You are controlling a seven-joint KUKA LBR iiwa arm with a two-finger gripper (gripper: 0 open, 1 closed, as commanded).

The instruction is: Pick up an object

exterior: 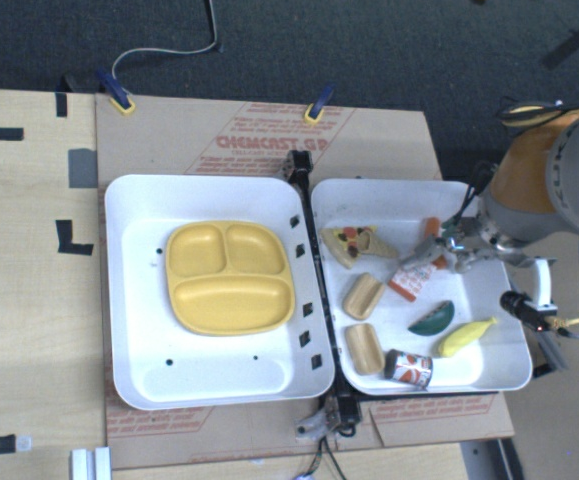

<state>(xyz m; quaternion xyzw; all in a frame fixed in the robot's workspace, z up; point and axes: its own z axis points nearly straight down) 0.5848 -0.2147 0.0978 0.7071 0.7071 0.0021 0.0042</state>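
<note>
Cardboard-topped bench (269, 138) on dark carpet (369, 38) (gripper (447, 246) state unclear).

Yellow tray (231, 277), white bins (134, 268), green wedge (433, 318)

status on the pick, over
Gripper low in right bin, by orange packet. Nothing seen held. Banana and green piece close by.

The arm's gripper (439, 251) reaches into the right bin (489, 373) over an orange packet (409, 283), near two bread rolls (363, 296), a banana (466, 336) and a can (407, 368), while the left bin (129, 298) holds a yellow divided plate (231, 276).
</note>
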